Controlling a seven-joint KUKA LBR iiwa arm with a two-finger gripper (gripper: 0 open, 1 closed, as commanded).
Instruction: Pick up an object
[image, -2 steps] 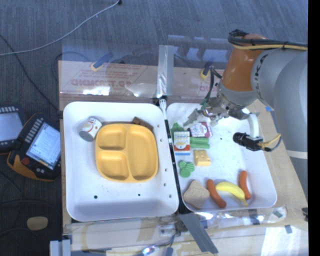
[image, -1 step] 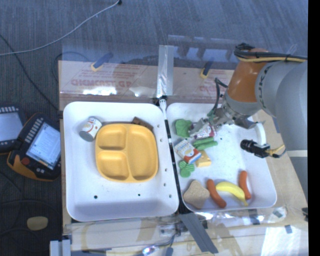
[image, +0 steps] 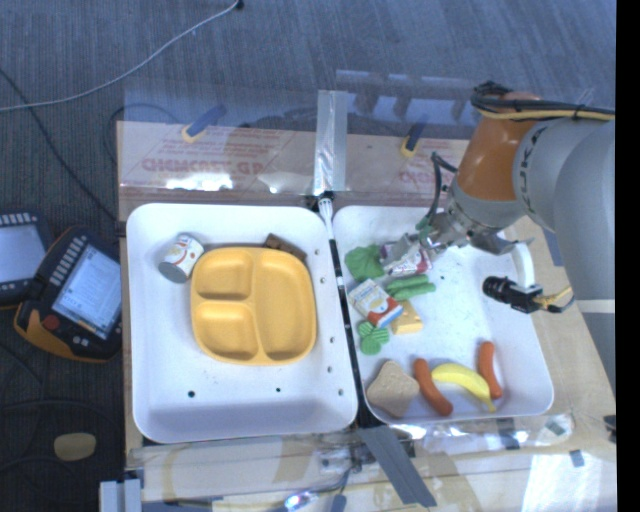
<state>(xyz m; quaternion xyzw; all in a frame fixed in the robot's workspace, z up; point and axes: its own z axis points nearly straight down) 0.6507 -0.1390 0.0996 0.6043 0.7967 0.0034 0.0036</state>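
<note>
The gripper (image: 415, 250) pinches a small red-and-white packet (image: 408, 264) near the right bin's (image: 520, 340) far-left corner; the packet's long axis runs left-right. Around it lie green toy vegetables (image: 365, 262), a banana (image: 462, 380), two sausages (image: 433, 387) and bread (image: 391, 388). The left bin (image: 160, 390) holds a yellow divided plate (image: 253, 305) and a can (image: 180, 256).

A robotics lab: taped bench (image: 200, 165), teach pendant (image: 72, 295) and cables (image: 60, 120) on carpet.
</note>
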